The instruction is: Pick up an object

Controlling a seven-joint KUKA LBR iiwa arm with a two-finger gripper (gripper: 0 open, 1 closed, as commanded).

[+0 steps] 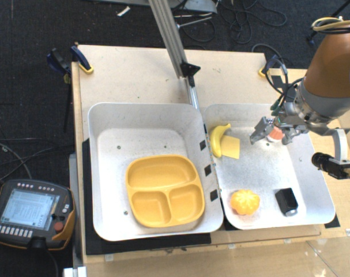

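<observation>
Banana (219, 135) with a yellow block (230, 147), upper left of the right bin (313, 180), nearest candidate to the gripper (271, 133).
Gripper hangs low at the upper right of that bin, fingers look spread with nothing gripped; something small and orange-red (275, 135) shows right at the fingertips, can't tell what it is. Banana lies to the frame-left of the gripper, near it, long axis roughly top to bottom, curved, touching the block. Same bin: orange (244, 202) at lower centre, black block (286, 201) at lower right. Left bin (105, 126) holds a yellow divided plate (163, 190), three compartments.
</observation>
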